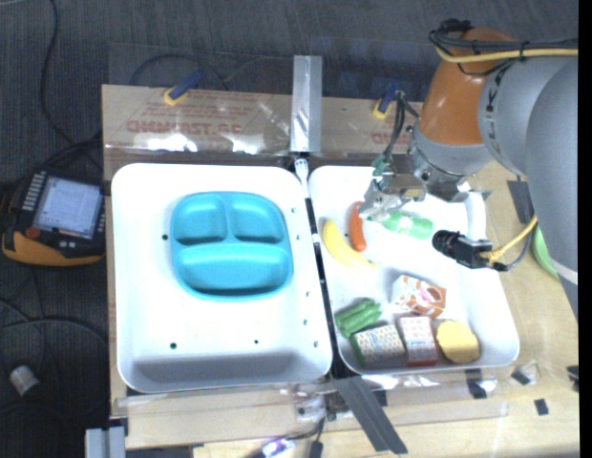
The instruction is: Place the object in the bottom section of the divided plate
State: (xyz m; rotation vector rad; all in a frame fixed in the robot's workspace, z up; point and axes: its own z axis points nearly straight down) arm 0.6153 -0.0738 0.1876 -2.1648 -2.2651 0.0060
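The gripper (pixel 384 198) hangs over the right bin (pixel 496 313); how open it is cannot be told. An orange toy (pixel 356 227) lies just beside it.

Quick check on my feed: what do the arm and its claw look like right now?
The arm is a thick, rounded grey body with a glossy orange band above the wrist. Thin dark cables run down beside the band. The claw is a small, pale metallic assembly.
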